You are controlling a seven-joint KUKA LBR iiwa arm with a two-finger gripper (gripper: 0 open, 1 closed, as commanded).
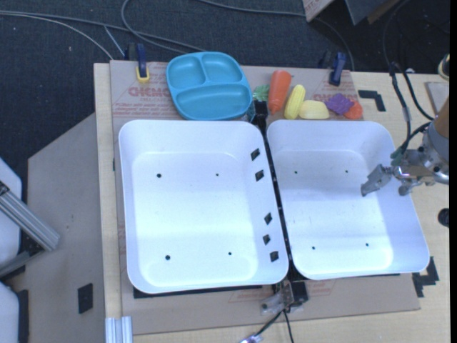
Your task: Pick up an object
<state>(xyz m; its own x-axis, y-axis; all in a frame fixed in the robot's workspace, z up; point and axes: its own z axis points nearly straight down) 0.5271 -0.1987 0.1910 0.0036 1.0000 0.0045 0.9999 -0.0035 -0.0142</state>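
While the gripper point(377, 181) sits over the right bin point(335, 263) near its right wall, fingers too small and blurred to read: cannot tell spread or pinched, nothing visibly held. Candidate objects lie behind the bins on the bench: carrot point(280, 90), corn point(295, 101), lemon-yellow piece point(314, 109), purple piece point(339, 105), blue divided plate point(208, 85).
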